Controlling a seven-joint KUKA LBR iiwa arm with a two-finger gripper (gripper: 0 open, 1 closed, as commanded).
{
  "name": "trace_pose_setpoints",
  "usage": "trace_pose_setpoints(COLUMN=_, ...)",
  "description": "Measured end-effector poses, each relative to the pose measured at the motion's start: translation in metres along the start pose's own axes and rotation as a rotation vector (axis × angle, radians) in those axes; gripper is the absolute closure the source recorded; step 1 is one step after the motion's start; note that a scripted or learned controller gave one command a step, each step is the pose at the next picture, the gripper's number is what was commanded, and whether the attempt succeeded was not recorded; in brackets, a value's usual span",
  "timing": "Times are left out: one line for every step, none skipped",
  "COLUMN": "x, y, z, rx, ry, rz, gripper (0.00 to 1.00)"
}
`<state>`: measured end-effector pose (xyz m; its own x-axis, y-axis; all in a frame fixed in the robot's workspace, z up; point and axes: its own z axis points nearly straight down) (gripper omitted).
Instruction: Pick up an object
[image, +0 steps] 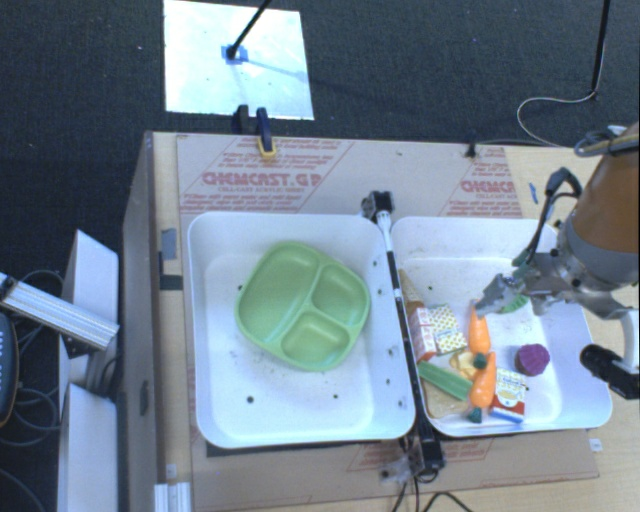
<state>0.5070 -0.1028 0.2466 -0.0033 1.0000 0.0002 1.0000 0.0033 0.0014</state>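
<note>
1. Dark carpet surrounds the tabletop (300, 170), which bears two white bins: one (215, 400) holding a green divided plate (303, 305), the other (590, 400) holding the clutter.
2. Step in hand, I judge: the approach. The claw (503, 295) hangs over the cluttered bin; spread or pressed together, I cannot tell.
3. Just below it lie two orange carrots (480, 333); a purple ball (533, 358) sits beside them; a green stick (445, 380) and printed cards (435, 328) lie further off.
4. Next move likely needs a descent onto one item.

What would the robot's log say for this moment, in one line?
stage: reaching | gripper: above right bin, near toy carrot | held: nothing seen | left bin: green plate
</note>
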Motion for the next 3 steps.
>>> trace_pose_setpoints(x=-0.021, y=-0.021, z=0.151, rx=0.002, ry=0.000, rz=0.003, gripper=0.00)
trace_pose_setpoints(x=-0.021, y=-0.020, z=0.141, rx=-0.001, ry=0.000, rz=0.002, gripper=1.00)
trace_pose_setpoints(x=0.034, y=0.008, z=0.062, rx=-0.003, ry=0.000, rz=-0.001, gripper=1.00)
